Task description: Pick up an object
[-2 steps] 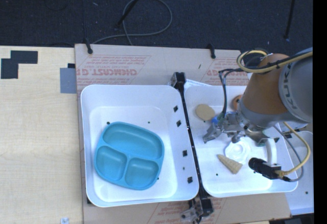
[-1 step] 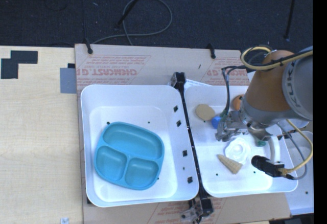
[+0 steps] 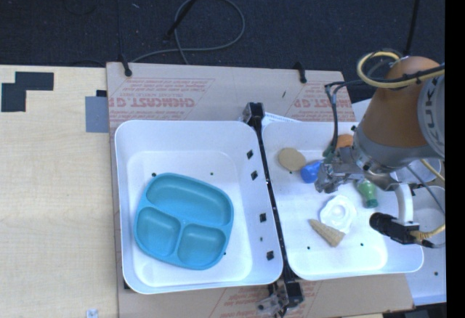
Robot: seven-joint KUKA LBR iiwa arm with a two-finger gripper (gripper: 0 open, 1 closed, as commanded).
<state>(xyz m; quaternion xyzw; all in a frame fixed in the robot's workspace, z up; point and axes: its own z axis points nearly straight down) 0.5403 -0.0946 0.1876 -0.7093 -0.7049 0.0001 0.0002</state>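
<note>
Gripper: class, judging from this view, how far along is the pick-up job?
Done: the gripper sits over the right bin, next to the blue piece. In hand: nothing seen lifted; blue piece, tan disc, cone and green piece all lie in the bin. Left: grasp one and raise it.

- Left bin (image 3: pixel 125 164): the blue divided plate (image 3: pixel 183 221) takes the middle and the 6 o'clock side. Bare floor runs along the 12 o'clock wall.
- Right bin (image 3: pixel 363 257): from the centre toward 11 o'clock lie a tan round piece (image 3: pixel 292 159) and a blue piece (image 3: pixel 310 171), close together.
- A white lump (image 3: pixel 338 213) and a tan wedge (image 3: pixel 327 231) crowd the centre.
- The arm (image 3: pixel 396 117) covers 1 to 3 o'clock.
- Open floor remains at 7 o'clock and along the 6 o'clock wall.
</note>
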